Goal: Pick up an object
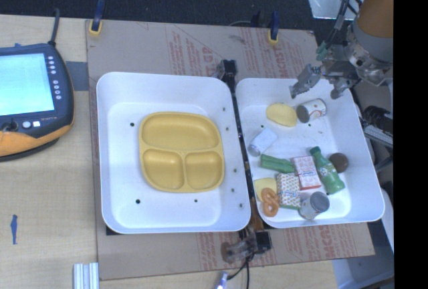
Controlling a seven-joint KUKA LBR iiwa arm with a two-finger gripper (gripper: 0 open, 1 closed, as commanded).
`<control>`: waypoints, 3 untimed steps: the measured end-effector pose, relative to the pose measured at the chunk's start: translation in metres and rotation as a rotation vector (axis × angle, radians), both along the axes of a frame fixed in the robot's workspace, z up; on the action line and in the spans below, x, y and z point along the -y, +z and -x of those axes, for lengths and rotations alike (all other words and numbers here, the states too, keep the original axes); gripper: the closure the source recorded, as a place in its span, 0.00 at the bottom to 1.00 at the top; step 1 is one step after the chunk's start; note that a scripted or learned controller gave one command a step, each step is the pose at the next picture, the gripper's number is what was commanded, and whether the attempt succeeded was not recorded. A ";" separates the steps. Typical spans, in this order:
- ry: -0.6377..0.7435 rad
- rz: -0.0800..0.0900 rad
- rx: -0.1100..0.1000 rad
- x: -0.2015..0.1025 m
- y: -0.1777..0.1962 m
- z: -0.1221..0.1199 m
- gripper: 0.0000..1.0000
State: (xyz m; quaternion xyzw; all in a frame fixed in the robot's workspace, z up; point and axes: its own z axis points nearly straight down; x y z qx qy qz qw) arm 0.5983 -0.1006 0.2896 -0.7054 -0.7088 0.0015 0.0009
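My gripper (322,85) hangs over the far edge of the right bin (358,130), fingers spread open with nothing between them. Just below it lie a yellow lemon-shaped object (282,114) and a small tipped can (313,110). Further toward the front of the bin are a white tube (262,142), a green stick (277,163), a green bottle (326,170), a red-and-white box (306,172), a brown ball (339,162), a patterned packet (287,188), an orange pretzel shape (269,201) and a grey can (314,204).
The left bin (117,120) holds a yellow divided tray (180,150). A control pendant with a lit screen (30,97) rests on the bench at far left. Blue clamps (97,17) (273,25) grip the board's far edge.
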 end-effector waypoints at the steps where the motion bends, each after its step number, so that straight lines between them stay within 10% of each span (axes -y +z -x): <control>1: 0.000 0.001 -0.002 0.023 -0.109 0.014 0.00; 2: 0.002 0.006 0.020 0.053 -0.178 -0.056 0.00; 3: 0.000 0.001 0.000 0.112 -0.197 0.001 0.00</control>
